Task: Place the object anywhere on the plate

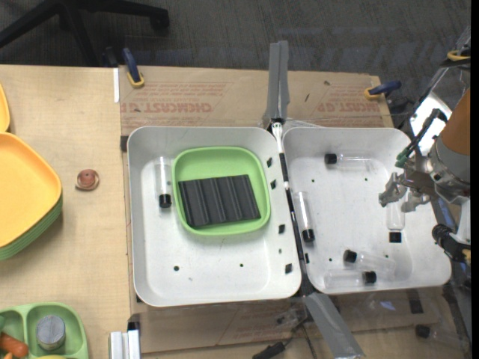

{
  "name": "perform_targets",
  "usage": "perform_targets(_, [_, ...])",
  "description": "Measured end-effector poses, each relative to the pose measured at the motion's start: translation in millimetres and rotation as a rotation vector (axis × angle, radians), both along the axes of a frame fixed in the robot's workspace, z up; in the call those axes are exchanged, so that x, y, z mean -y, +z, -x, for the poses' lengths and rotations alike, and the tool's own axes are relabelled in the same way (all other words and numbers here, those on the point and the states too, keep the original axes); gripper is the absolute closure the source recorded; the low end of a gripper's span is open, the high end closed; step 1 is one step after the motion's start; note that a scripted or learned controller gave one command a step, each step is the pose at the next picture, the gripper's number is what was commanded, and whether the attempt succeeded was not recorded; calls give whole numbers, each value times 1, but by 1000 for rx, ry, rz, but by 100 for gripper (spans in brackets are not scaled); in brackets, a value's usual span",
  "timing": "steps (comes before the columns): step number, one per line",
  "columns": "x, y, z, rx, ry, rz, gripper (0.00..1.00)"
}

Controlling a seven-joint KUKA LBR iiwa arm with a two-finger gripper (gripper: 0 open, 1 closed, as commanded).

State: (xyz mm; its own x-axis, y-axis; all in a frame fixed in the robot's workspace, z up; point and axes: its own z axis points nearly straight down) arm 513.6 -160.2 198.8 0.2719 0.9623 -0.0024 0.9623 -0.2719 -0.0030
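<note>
Cardboard [224, 103] covers the bench under two white bins [217, 275], chair legs [90, 6] beyond. Green plate [221, 191] sits in the left bin; gripper [397, 200], reaching over the right bin's edge, pinches a clear tube [394, 219] upright.

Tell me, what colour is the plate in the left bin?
Green plate, seen in the camera view.

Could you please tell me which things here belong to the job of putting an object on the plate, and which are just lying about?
Belonging to the job:
green plate in the left bin
clear tubes in the right bin
gripper

Just lying about:
yellow plates
small red disc
clamps
</note>
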Motion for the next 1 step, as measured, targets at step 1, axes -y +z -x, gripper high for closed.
perform_targets(1, [0,0,0,0,0,0,0])
